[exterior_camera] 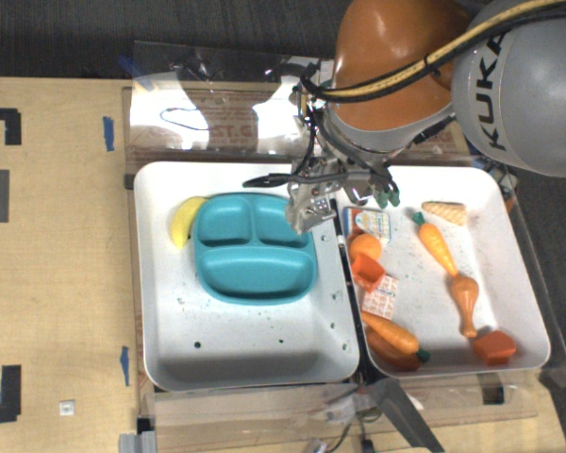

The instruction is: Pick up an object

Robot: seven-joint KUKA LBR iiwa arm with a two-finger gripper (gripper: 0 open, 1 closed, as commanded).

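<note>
We see the grey arm (509, 74) with its orange band reaching in from the far right, its wrist hanging over the far edge where the two white bins meet. The left bin (245, 347) holds a teal divided tray (255, 248) in its far half, and a yellow banana (182, 220) lies just beside the tray's left end, partly tucked under it. The right bin (524, 300) carries the rest: a long carrot (437, 243) lying slantwise in the far middle, a tan drumstick (464, 300) just nearer than it, a red block (495, 347) at the near right corner, a second carrot (391, 333) along the near left side, an orange piece (366, 258) against the dividing wall, a small printed packet (382, 295) just near of that, and a pale wedge (445, 213) at the far side. The gripper (311, 210) sits low over the tray's far right corner; we cannot tell how far apart its fingers stand, and we see nothing between them
</note>
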